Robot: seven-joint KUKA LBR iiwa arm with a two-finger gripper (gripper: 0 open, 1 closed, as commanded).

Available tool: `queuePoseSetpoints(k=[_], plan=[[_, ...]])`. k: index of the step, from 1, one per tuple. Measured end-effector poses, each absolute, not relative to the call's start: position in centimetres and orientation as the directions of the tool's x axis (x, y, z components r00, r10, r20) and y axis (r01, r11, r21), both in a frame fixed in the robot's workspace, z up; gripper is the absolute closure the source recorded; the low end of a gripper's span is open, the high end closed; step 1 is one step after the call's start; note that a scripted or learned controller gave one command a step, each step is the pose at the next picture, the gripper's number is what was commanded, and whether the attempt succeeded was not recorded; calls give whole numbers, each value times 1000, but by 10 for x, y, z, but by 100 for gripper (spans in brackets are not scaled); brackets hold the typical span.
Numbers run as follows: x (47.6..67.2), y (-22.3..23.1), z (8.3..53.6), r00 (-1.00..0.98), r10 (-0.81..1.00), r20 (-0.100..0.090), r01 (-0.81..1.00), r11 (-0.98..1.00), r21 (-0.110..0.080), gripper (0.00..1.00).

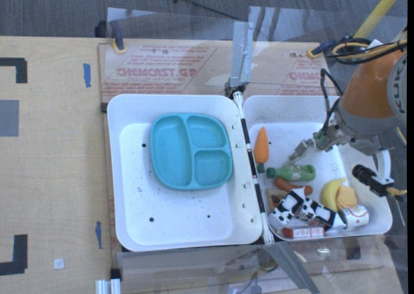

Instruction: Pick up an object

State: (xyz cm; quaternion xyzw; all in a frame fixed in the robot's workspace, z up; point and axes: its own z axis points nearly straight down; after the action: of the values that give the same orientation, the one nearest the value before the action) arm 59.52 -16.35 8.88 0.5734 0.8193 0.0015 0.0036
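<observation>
Jaws apart and empty, your gripper (304, 149) hangs over the right-hand white bin (284, 113); the green plastic toy bottle (293, 173) lies just below them. Drop straight down and straddle its body before you close.

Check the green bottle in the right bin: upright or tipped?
Tipped. The green bottle lies on its side on the right bin floor, below the carrot.
</observation>
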Motion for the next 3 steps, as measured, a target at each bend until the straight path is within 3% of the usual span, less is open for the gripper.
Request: queuePoseSetpoints(k=[1,2,3], plan=[[509,-154,90,-365,931,-11,931,365,17,0],[553,-172,89,-375,927,-7,927,375,9,0],[486,-177,90,-449,894,-15,893,449,16,0]])
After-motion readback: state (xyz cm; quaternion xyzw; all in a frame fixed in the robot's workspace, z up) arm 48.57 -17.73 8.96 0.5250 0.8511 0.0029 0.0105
